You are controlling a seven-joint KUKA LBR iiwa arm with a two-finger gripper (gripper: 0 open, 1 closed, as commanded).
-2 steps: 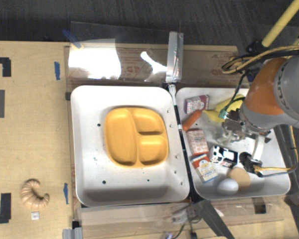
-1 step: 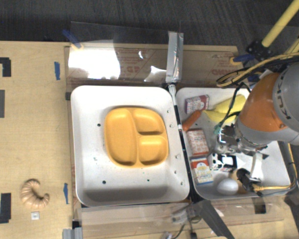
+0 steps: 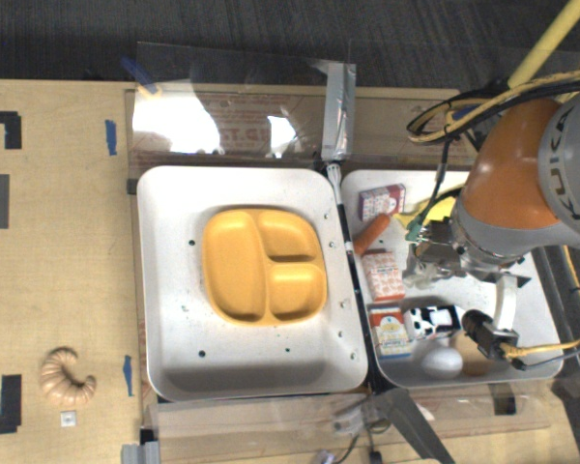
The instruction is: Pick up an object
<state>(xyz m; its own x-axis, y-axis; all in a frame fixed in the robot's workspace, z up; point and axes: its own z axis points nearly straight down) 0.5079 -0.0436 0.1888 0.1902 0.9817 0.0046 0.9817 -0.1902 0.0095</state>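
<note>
The right bin (image 3: 541,303) holds several small objects. A purple-and-white packet (image 3: 382,202) lies at its back left, with an orange sausage-shaped toy (image 3: 371,232) just in front of it. A red-and-white packet (image 3: 384,276) lies below that. Near the front are a small colourful box (image 3: 391,333), a black-and-white cow toy (image 3: 433,321) and a pale grey egg-shaped object (image 3: 443,361). My gripper (image 3: 429,259) hangs over the middle of this bin, just right of the red-and-white packet and above the cow toy. The orange-banded arm (image 3: 512,177) hides the bin's right half.
The left bin (image 3: 164,259) carries a yellow divided plate (image 3: 265,264). A croissant-like toy (image 3: 68,375) lies on the bench at the front left. A yellow-green item (image 3: 427,209) peeks out beside the wrist. Cables (image 3: 464,114) loop at the back right.
</note>
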